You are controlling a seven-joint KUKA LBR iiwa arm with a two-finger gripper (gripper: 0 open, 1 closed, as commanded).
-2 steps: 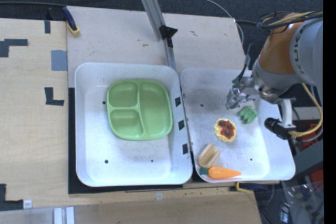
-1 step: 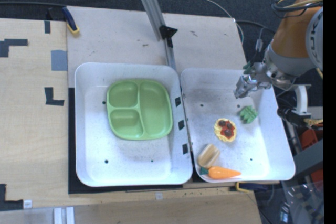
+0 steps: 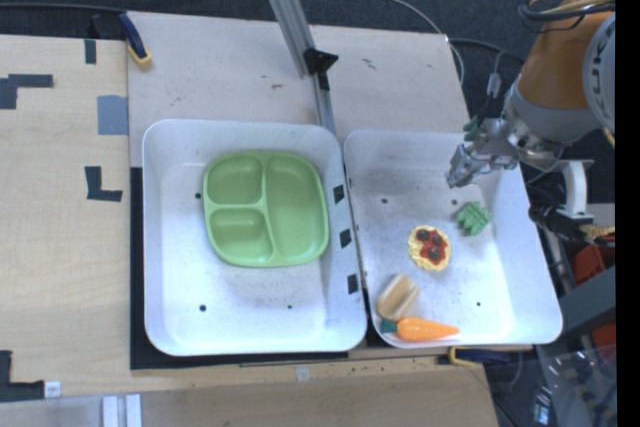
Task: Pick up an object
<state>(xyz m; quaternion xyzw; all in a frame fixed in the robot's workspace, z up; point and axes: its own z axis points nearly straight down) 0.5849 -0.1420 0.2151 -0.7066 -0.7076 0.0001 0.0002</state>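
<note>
While the gripper (image 3: 462,170) is hanging over the upper part of the right bin (image 3: 520,315), nothing is sitting between its fingers, and whether they are apart or together I cannot tell from this slanted view. Four small objects are lying in that bin, any of which could be picked. A green toy piece (image 3: 471,218) is resting nearest the gripper, just off its tip at about 5 o'clock, with a gap between them. A small round tart with red topping (image 3: 430,248) is lying at 7 o'clock from the green piece, near the middle of the bin. A tan bread roll (image 3: 398,295) is sitting at 7 o'clock from the tart, close to the bin's left wall. An orange carrot (image 3: 428,328) is lying on its side just beside the roll at 5 o'clock, against the bin's near edge.

Over at 9 o'clock, the left bin (image 3: 170,305) is holding a green divided plate (image 3: 266,208), lying flat with three compartments. Both bins are sitting side by side on the bench (image 3: 220,65). A grey metal bar (image 3: 285,0) is slanting across the bench toward 12 o'clock, ending where the bins meet.
</note>
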